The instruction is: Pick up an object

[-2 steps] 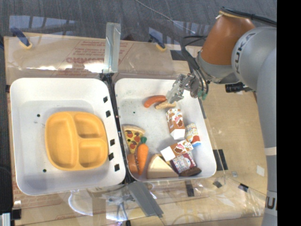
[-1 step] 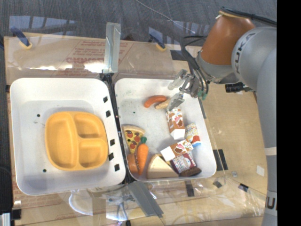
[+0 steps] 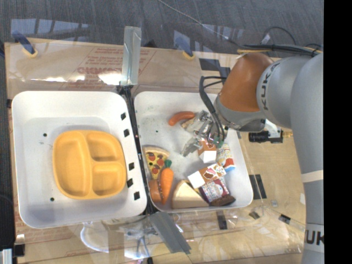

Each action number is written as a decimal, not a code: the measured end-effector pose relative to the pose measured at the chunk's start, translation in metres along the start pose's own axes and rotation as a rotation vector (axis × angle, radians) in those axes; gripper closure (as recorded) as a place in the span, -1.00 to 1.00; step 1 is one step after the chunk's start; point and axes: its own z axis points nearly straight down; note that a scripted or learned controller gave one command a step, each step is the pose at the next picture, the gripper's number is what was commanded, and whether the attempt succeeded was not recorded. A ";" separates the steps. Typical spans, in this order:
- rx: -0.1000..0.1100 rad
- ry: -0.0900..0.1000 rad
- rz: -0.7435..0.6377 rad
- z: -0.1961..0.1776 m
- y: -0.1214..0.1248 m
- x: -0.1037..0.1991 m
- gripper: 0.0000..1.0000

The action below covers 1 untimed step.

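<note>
While left bin (image 3: 22, 147) holds yellow tray (image 3: 88, 163), right bin (image 3: 159, 106) — toy food (image 3: 165, 172).

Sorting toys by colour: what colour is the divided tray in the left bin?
Yellow-orange all over; the camera view shows the divided tray clearly.

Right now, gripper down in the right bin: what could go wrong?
1. The gripper sits between the sausage and the packet pile; closing here may catch nothing or clip two items.
2. The carrot and pizza slice lie against the divider, so a grasp there may hit the wall.
</note>
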 end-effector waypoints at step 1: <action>-0.003 -0.006 0.016 -0.003 -0.042 0.037 -1.00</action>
